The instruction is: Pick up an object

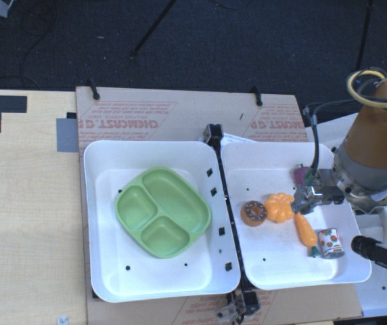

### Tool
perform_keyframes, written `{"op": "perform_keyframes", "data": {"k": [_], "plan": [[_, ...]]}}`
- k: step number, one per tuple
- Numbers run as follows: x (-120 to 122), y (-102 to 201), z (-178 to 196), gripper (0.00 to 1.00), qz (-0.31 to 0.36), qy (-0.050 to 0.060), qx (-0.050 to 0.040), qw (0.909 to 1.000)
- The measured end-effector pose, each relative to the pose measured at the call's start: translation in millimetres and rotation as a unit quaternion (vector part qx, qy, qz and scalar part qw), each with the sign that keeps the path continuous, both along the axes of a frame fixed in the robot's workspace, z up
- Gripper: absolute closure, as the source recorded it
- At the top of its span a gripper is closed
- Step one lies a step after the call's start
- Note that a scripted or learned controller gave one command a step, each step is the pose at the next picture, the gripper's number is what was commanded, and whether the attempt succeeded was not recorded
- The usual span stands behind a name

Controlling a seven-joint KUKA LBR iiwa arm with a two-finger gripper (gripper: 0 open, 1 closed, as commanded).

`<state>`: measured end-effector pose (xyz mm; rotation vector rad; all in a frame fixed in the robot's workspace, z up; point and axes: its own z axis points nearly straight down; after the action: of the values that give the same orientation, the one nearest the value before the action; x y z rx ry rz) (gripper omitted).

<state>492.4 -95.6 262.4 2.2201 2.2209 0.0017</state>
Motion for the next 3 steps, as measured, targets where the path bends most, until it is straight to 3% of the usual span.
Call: {"op": "perform_keyframes", "data": {"k": [3], "plan": [[81, 142, -38, 1.0, 0.001, 0.002, 0.0006, 1.0]]}}
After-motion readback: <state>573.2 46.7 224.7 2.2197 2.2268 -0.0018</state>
